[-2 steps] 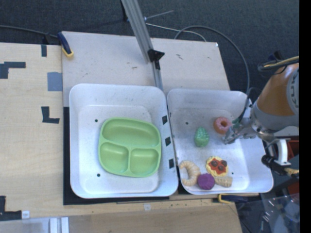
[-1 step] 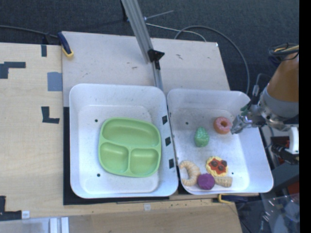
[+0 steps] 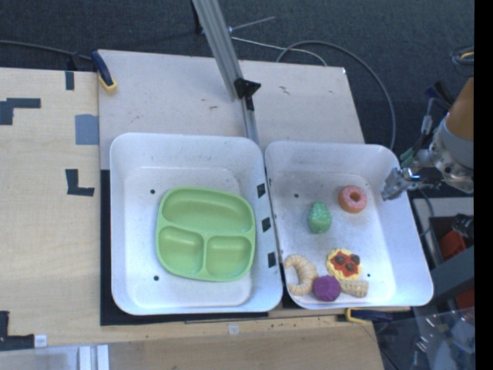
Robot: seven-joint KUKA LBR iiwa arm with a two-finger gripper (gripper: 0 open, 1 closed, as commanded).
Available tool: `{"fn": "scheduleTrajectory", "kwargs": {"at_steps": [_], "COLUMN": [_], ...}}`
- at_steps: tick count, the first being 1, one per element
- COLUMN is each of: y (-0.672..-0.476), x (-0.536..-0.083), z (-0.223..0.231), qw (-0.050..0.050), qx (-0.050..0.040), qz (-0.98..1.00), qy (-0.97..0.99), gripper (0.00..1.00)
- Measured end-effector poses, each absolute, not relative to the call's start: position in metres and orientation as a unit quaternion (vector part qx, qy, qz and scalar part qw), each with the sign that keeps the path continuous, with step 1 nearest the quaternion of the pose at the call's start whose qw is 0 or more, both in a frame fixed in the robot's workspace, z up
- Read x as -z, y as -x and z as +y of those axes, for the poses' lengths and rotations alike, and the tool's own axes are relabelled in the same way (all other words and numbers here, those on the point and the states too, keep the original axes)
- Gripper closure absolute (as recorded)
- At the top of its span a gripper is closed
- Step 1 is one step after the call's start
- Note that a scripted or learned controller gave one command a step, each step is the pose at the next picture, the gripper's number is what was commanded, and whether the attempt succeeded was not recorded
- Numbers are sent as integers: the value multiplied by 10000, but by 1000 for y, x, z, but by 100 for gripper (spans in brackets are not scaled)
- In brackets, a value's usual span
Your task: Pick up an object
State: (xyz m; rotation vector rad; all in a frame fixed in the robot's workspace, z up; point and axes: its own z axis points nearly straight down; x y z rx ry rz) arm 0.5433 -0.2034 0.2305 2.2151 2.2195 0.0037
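Observation:
The right bin (image 3: 400,245) holds a pink doughnut (image 3: 353,199), a green lumpy toy (image 3: 320,217), a pizza slice with red dots (image 3: 347,268), a purple ball (image 3: 326,288) and a tan pretzel-like piece (image 3: 300,272). My gripper (image 3: 394,183) hangs at the bin's right rim, to the right of the doughnut and apart from it. Nothing shows between its fingers.
The left bin (image 3: 131,206) carries a green divided plate (image 3: 206,233). A slanted metal pole (image 3: 223,41) stands behind the bins. Cables (image 3: 339,52) lie on the dark floor at the back, and a yellow clamp (image 3: 104,72) sits on the bench's far left corner.

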Motion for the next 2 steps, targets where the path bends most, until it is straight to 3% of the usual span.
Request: {"fn": "scheduleTrajectory", "kwargs": {"at_steps": [1, 2], "y": [-545, -560], "x": [-284, -285], "z": [-203, -154], "qw": [27, -1], "qx": [-10, -4], "qz": [7079, 7093], "qy": [-7063, -7049], "gripper": [100, 100]}}
